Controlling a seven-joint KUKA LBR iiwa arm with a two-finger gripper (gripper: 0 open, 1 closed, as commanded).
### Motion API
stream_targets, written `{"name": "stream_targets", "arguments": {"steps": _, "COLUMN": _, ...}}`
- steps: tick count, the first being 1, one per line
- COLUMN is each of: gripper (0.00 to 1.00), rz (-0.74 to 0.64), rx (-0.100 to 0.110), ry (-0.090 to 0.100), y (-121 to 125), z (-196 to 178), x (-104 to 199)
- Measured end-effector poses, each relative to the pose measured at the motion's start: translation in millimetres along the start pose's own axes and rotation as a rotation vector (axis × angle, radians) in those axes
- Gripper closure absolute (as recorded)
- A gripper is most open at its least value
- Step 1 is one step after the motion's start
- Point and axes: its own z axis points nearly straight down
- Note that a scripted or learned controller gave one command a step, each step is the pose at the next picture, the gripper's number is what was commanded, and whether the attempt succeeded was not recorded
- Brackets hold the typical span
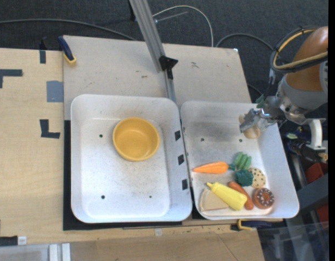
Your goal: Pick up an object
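Since it's just the one overhead shot, here's what I get from it. The grey two-finger gripper (251, 123) sits over the upper right part of the right shallow white plastic bin (211, 124), and there's a small pale tan rounded object (252, 131) right at its tip. Whether it's actually pinched or just lying under the tool, I honestly can't tell, it's too small and blurry, so I'm not calling the grip state either way.

Everything else pickable is bunched in that bin's lower right corner: an orange plastic carrot (211, 168), a yellow squeeze-bottle toy (228, 195) lying on a tan flat slice (210, 201), a green leafy vegetable toy (242, 161), a dark green broccoli-like toy (244, 176), a speckled cookie (258, 175) and a brown ring doughnut (263, 198). A yellow plastic bowl (136, 138) stands upright in the left white bin (86, 189).

My guess is these are light, stiff toy foods, probably slick. The carrot looks easiest: it's apart from the pile, so take it across the thick middle.
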Motion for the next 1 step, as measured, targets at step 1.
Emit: {"name": "stream_targets", "arguments": {"steps": 1, "gripper": 1.00, "rz": -0.001, "rx": 0.001, "ry": 0.001, "y": 0.8, "z": -28.9, "x": 0.1}}
